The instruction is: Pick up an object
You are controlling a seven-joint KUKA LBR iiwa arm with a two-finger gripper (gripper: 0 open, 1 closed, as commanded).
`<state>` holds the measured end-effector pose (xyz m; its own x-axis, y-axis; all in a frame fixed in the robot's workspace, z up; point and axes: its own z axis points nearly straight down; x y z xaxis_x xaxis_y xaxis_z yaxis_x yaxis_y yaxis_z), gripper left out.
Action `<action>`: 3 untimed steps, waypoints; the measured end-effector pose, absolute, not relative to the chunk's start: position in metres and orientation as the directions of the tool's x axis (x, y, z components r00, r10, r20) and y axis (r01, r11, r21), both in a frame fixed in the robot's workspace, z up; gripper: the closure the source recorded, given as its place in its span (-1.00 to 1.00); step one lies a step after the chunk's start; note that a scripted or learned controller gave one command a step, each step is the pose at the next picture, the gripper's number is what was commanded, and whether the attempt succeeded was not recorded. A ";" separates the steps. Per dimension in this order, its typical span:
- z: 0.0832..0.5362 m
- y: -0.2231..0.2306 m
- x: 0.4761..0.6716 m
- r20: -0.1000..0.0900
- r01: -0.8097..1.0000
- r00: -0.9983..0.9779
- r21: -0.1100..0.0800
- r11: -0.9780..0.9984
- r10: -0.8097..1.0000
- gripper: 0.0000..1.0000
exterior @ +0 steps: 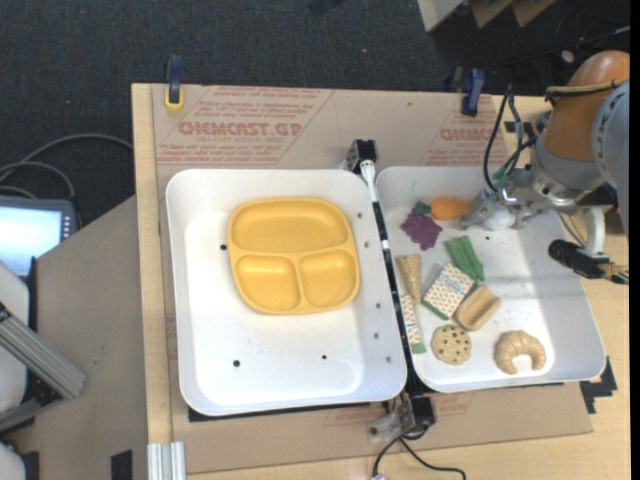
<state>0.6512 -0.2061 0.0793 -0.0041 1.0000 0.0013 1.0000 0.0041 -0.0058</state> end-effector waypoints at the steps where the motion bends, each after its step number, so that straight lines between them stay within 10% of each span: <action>1: 0.083 -0.127 0.660 -0.016 0.999 -0.006 -0.032 0.005 1.000 -1.00; 2: 0.092 -0.126 0.661 -0.003 1.000 0.004 -0.022 -0.004 1.000 1.00; 3: 0.188 -0.076 0.607 0.003 1.000 -0.002 -0.004 0.002 1.000 1.00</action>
